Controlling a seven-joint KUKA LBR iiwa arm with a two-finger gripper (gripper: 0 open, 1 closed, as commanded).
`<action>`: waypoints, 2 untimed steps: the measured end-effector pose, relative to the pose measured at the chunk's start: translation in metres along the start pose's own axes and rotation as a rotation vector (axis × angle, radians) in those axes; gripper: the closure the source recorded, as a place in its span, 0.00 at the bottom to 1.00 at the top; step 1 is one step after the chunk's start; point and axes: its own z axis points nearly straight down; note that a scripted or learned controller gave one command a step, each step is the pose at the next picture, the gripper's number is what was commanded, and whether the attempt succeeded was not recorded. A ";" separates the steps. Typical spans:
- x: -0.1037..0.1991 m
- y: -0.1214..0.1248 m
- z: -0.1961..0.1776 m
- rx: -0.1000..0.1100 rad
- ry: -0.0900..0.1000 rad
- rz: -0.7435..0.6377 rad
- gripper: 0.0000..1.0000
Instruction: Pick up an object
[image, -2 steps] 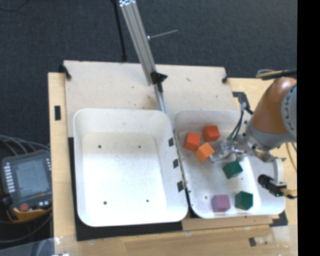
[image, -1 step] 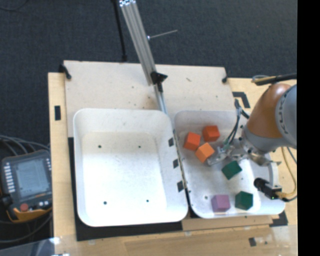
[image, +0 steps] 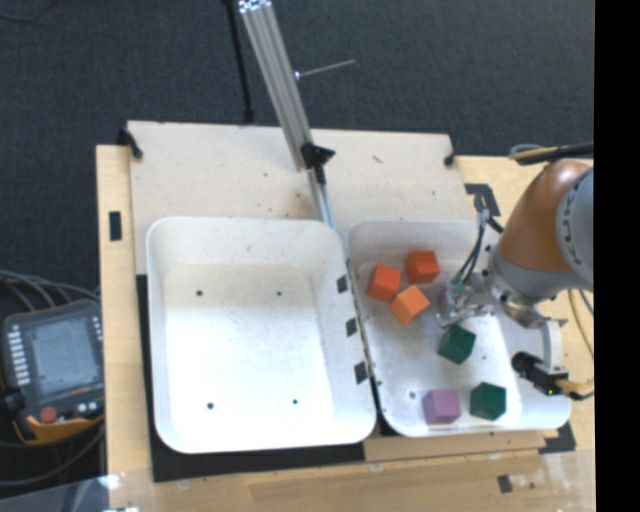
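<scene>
Arm: grey KUKA arm (image: 545, 235) with a glossy orange band, reaching in over the right bin (image: 400, 415).
Gripper: gripper (image: 460, 305) hanging just above a dark green cube (image: 456, 345) near the bin's middle; whether it is released or clenched cannot be told.
Blocks: two orange cubes (image: 384, 282) (image: 422, 266) and a paler orange cube (image: 410, 303) toward the far left; a purple cube (image: 441, 406) and a second green cube (image: 488, 401) by the near edge.
Left bin: left bin (image: 250, 330), a shallow white plastic tray, rounded corners, faintly speckled floor.
</scene>
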 end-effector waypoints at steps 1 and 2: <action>0.004 0.009 -0.059 0.001 0.002 -0.013 1.00; -0.007 0.011 -0.111 0.001 0.001 -0.014 1.00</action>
